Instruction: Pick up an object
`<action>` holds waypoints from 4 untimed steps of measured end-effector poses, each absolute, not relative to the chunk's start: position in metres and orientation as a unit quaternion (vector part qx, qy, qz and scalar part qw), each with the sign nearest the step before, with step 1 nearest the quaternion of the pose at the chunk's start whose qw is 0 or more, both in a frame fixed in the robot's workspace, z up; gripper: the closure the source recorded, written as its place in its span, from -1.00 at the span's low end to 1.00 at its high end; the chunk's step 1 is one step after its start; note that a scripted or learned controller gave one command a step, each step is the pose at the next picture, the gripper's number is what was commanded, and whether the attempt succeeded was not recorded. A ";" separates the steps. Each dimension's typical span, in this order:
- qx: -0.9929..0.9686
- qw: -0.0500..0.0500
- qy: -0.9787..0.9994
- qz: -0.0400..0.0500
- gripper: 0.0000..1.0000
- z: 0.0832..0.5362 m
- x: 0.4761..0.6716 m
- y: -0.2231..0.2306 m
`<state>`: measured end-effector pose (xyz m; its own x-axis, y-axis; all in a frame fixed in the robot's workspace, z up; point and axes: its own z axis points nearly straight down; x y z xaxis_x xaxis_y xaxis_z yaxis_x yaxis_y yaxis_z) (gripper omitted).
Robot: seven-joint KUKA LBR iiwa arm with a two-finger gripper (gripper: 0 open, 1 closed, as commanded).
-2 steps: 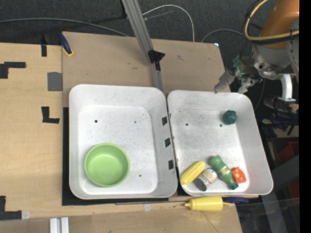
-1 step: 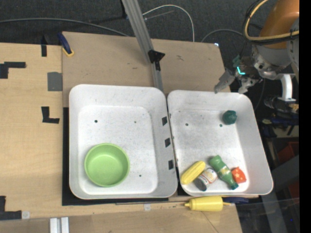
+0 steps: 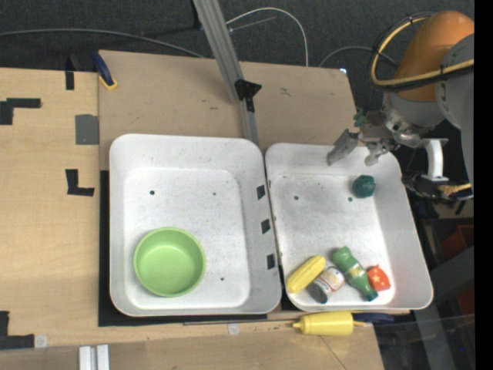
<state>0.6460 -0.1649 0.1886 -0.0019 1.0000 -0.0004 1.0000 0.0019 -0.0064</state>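
My gripper (image 3: 357, 154) hovers over the far edge of the right bin (image 3: 300, 206), its two grey fingers spread apart with nothing between them. A small dark green ball (image 3: 363, 186) lies just below and right of the fingertips, apart from them. At the near end of the right bin lie a yellow corn-like piece (image 3: 306, 274), a small can (image 3: 330, 283), a green bottle (image 3: 353, 271) and an orange-red piece (image 3: 379, 278). A green bowl (image 3: 169, 261) sits in the near left corner of the left bin (image 3: 185, 160).
A yellow mustard-like bottle (image 3: 327, 324) lies on the bench outside the right bin's near wall. A grey metal pole (image 3: 223, 45) slants down to the gap between the bins. Cables loop behind the bench.
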 end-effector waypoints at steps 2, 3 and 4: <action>-0.706 0.002 -0.708 0.002 -1.00 0.090 0.641 -0.165; -0.706 0.000 -0.708 0.001 1.00 0.103 0.642 -0.164; -0.706 -0.002 -0.708 -0.001 1.00 0.152 0.647 -0.172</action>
<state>0.6468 -0.1722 0.1519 -0.0018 1.0000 -0.0012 1.0000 0.0018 0.0032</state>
